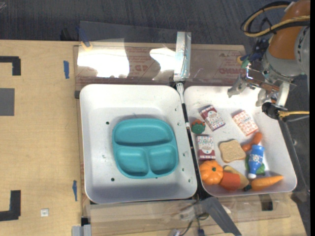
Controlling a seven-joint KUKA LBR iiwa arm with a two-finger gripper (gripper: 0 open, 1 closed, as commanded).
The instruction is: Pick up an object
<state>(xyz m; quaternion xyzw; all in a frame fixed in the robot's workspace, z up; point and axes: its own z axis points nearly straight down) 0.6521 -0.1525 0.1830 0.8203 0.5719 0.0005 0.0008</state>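
My gripper [247,95] hangs over the far right corner of the right bin [288,154], open, with nothing between its fingers. Below it in that bin lie toy foods. Two red-and-white cartons [211,117] [244,122] are nearest the gripper, and a third carton [205,147] lies further forward. A slice of bread [231,151] is in the middle. A small green item [198,128] sits by the left wall. An orange pumpkin [211,172], a red piece [232,180], a blue bottle [256,161] and a carrot [267,181] crowd the front.
The left bin [93,132] holds a teal divided plate [144,147]. A clear plastic sheet [133,60] and a metal upright [182,53] stand behind the bins. Yellow and black cables [261,18] loop around the arm at the top right.
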